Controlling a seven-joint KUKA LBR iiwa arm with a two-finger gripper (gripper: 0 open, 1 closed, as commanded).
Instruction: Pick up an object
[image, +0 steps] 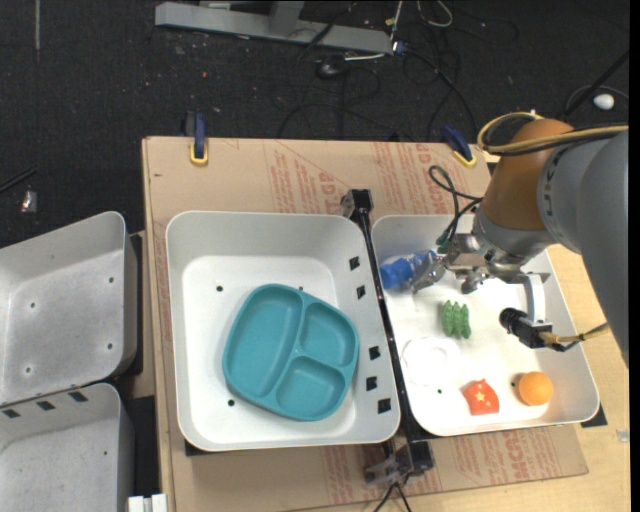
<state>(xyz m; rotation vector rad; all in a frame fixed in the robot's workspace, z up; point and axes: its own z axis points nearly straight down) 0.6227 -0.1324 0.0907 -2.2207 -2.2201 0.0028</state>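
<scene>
The right bin holds a blue object at its far left, a green ridged piece in the middle, a white disc, a red piece and an orange ball near the front. My gripper hangs low over the back of this bin, just right of the blue object and above the green piece. Whether it touches the blue object I cannot make out.
The left bin carries a teal divided plate. A black divider runs between the two bins. The arm's orange band and grey body cover the right bin's far right corner. Cables trail beside the wrist.
</scene>
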